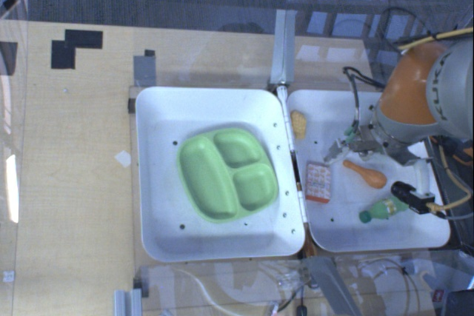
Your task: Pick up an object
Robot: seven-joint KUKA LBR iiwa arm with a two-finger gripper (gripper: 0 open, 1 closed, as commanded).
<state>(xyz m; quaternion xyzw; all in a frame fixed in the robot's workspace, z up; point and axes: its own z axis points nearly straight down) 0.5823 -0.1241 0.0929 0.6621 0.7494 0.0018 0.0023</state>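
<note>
Green plate (226, 174) in white bin (158, 159)

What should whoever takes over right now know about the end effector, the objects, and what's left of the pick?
End effector: low over the right bin, beside the orange spoon; no hold confirmed.
Right bin: packet, orange spoon, green bottle and tan piece, all lying on the bin floor.
Left bin: green plate.
Done: nothing lifted yet.
Left: grasp one object and raise it.
</note>
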